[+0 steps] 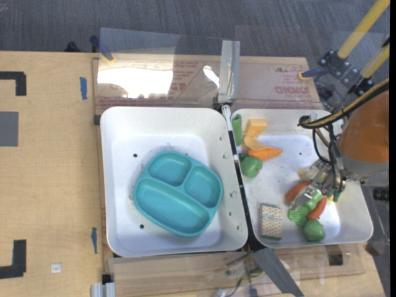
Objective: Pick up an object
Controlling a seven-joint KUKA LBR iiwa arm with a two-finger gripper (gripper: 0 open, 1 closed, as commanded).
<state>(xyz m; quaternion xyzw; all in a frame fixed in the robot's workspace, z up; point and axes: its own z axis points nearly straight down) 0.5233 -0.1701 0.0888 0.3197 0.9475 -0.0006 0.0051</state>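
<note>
My gripper (317, 189) is low over the right part of the right bin (354, 226), in among a cluster of small toy foods. A red-orange piece (295, 192) lies just left of it. Below it sit a small green leafy piece (299, 213) and an orange piece (318, 208). A round green fruit (314, 230) rests a little further toward the front. The gripper's body and cables hide how its tips meet these toys, and no object is clearly lifted.
The right bin also holds a yellow piece (254, 129), an orange carrot (266, 154), a green ball (251, 166), a green stick (237, 130) by the divider and a speckled tan block (271, 221). A teal divided plate (179, 193) lies in the left bin (117, 129).
</note>
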